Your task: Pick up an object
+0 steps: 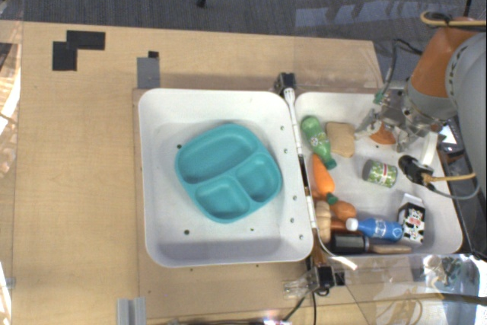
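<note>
Over right bin (449,240): gripper (388,127) low above an orange object (380,137) (finger state unclear, grasp cannot be told); green bottle (316,138) nearby.

The wooden bench (76,186) carries two shallow white bins side by side, touching along their inner rims. The left bin (152,186) sits near the bench's middle, and the right bin (449,228) reaches toward its right end. On the bare wood at the far left lie black L-shaped markings (76,48), with a small grey block (149,72) just beyond the left bin's far corner.
</note>
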`<state>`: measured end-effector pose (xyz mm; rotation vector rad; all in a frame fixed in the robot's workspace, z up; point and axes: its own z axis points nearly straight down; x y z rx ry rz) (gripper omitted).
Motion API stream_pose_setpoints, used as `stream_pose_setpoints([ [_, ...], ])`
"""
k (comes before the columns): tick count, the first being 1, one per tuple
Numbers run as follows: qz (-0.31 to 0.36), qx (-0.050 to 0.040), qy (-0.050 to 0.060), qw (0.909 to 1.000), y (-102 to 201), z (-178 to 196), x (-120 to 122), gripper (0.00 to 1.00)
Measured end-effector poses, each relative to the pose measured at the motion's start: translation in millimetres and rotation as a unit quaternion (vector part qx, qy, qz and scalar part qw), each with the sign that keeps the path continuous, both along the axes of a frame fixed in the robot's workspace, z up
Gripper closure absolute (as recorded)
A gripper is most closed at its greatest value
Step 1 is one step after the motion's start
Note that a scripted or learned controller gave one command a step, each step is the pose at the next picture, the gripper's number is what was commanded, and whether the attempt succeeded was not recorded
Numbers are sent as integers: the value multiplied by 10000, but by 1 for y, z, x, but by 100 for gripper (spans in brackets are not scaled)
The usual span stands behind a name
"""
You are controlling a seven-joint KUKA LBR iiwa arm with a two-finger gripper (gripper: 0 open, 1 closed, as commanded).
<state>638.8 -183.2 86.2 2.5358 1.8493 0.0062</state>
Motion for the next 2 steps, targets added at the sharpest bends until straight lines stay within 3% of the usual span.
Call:
stream_pose_setpoints([
  [1,47,-11,-19,10000,1,13,2,100],
  [2,52,-10,-16,10000,1,12,2,0],
])
